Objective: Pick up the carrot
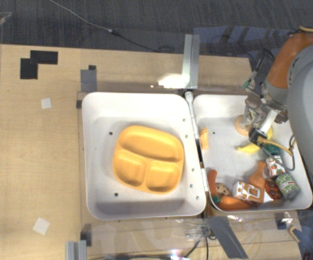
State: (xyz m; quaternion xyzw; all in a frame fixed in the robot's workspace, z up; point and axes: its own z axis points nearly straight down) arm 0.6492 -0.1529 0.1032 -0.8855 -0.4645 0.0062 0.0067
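1. Pincer (257, 124) is seen at the upper right of the frame, hanging over the upper part of the right bin (221, 110); whether anything is gripped, or how wide it stands, cannot be told from this view.
2. The carrot (233, 202) is taken to be the orange piece lying along the lower edge of the right bin, toward the lower right of the frame, well apart from the pincer.
3. Just beside the carrot, a small white and red carton (247, 190) is seen, and a red-orange piece (212, 177) is found to its upper left, near the wall between the bins.
4. Further right in the same bin, a green can (287, 186) and a smaller labelled item (275, 167) are crowded together against the right wall.
5. A yellow piece (249, 147) is laid just below the pincer, and a round tan object (242, 125) is seen touching or just beside it on the left.
6. The left bin (96, 145) is occupied by a yellow divided tray (148, 158), set near its middle.
7. Both bins are carried side by side on the wooden surface (31, 161), and the grey arm (308, 91), with its orange band (286, 58), is seen at the right edge.
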